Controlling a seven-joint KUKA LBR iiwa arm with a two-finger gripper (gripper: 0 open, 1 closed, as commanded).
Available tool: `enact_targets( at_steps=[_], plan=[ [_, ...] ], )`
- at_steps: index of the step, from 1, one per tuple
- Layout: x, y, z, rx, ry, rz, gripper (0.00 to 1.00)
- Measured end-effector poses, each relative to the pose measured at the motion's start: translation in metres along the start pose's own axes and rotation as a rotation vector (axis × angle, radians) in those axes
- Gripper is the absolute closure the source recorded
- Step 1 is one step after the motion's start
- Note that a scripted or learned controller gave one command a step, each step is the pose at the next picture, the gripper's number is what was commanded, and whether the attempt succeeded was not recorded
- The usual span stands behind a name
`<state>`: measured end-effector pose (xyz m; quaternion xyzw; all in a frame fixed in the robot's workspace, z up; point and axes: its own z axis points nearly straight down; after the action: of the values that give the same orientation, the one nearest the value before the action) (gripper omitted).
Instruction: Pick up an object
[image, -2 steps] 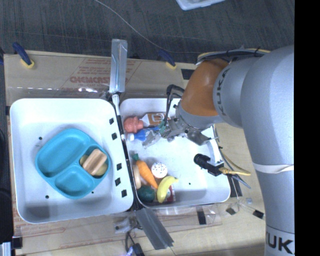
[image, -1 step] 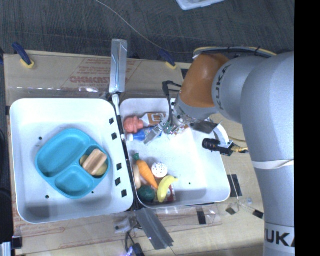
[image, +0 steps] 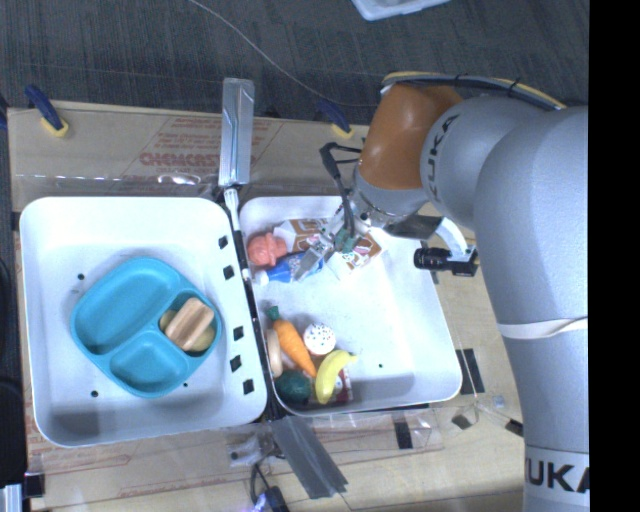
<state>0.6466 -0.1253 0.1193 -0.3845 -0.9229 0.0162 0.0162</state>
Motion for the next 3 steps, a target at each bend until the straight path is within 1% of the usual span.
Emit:
enact_targets(
  at_steps=[1,2,3],
  plan=[
    [-0.02,-0.033,-0.063,-0.043,-0.029,-0.109,0.0],
    [-0.024,-0.065,-0.09,-0.038,-0.034,-0.495,0.0],
    [0.03,-0.037,-0.01,-0.035,-0.028,-0.665,0.0]
  ],
)
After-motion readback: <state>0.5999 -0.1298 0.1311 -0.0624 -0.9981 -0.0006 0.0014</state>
